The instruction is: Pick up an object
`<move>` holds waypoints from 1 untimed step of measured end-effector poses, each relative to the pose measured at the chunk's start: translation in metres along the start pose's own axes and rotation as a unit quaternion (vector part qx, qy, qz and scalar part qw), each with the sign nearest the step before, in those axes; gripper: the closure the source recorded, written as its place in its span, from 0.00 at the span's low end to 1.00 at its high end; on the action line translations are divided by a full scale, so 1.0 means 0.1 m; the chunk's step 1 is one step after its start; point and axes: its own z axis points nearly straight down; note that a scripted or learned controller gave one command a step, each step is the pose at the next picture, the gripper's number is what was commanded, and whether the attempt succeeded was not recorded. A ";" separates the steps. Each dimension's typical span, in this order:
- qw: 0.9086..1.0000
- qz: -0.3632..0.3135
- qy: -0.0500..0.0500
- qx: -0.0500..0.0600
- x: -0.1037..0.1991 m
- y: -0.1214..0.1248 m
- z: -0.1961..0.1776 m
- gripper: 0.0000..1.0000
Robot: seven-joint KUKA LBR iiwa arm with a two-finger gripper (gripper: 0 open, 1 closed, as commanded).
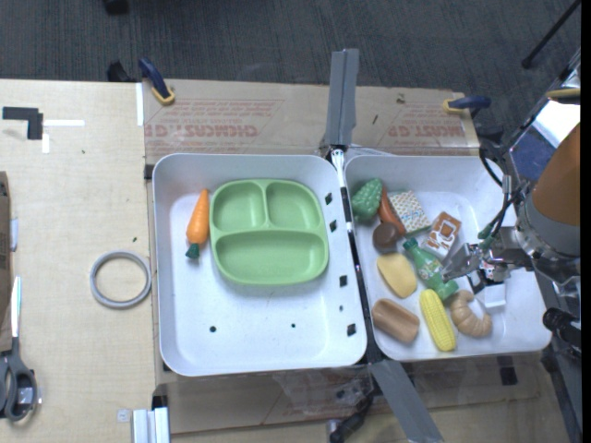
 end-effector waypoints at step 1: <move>1.000 0.008 0.000 0.000 -0.01 0.75 0.22 0.00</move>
